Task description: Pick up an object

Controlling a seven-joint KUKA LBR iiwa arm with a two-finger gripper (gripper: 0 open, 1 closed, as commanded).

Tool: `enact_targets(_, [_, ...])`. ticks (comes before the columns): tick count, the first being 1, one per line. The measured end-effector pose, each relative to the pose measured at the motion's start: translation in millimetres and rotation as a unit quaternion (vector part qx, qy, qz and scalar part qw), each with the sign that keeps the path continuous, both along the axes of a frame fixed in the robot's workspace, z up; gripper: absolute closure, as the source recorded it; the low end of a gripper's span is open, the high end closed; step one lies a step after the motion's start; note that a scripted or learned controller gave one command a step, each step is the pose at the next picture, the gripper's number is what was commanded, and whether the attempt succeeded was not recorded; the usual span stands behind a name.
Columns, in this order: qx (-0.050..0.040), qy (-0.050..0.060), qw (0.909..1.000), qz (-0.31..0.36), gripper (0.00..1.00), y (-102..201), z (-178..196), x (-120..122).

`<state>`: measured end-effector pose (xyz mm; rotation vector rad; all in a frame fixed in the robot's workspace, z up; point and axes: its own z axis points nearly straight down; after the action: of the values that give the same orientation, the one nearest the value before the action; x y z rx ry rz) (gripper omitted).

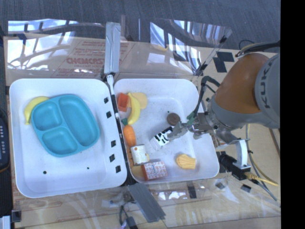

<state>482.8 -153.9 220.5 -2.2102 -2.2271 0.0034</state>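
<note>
Camera view: the pincer (172,129) reaches into the right bin (190,87), with its tip at a small black-and-white object (162,138) near the bin's middle; whether it is open or closed cannot be told. A brown disc (173,118) lies just beside. The left bin (19,171) bears a blue divided plate (65,124) and a banana (31,107).

Black-and-white bottle (162,138), right bin middle

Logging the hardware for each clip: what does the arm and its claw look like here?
The arm is bulky and rounded, grey with a broad orange band and dark lettering on the grey casing. Thin black cables loop near the wrist. The claw is slim, grey metal, far narrower than the arm.
</note>
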Motion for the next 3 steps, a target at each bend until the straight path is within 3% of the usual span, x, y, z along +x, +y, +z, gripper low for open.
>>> enact_targets(1, [-0.0005,0.001,0.9993,-0.038,0.0,-41.2,-23.7,147.4])
enact_targets(2, [-0.0002,0.0,0.9981,-0.062,0.0,25.7,-129.6,167.2])
enact_targets(3, [-0.0007,-0.004,0.9999,-0.015,0.0,56.7,-63.6,175.2])
